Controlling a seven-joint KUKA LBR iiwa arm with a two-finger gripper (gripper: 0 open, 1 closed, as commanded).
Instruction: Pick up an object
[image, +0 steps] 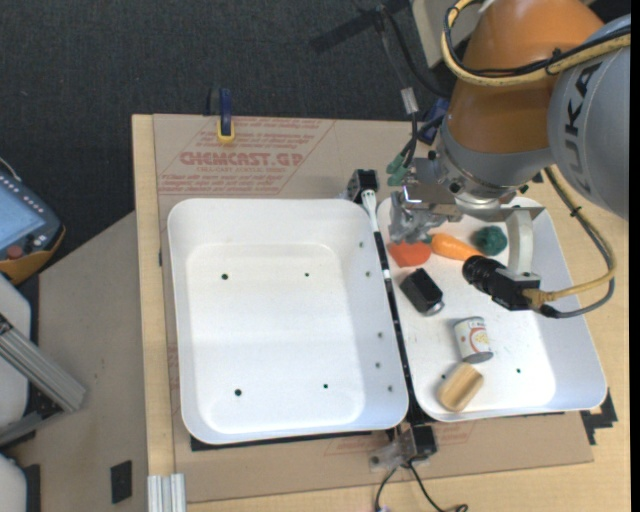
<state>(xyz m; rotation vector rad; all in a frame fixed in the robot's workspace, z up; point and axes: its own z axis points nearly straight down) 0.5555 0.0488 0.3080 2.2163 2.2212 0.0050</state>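
My gripper (409, 222) hangs low over the far left corner of the right bin (560, 385), right above a red-orange object (408, 254). An orange carrot-like piece (452, 246) lies just to its right, beside a dark green ball (490, 239). A small black block (422, 291) lies nearer the front, then a grey can with a yellow label (471, 338) and a tan cork-like cylinder (460, 386). The wrist hides the fingertips, and nothing shows between them.
The left bin (270, 310) lies next to the right one, with a black divider strip (390, 300) between them. A black cable connector (500, 282) with a yellow cable crosses the right bin. Cardboard lies under both bins, with a blue clamp (225, 115) at the back.
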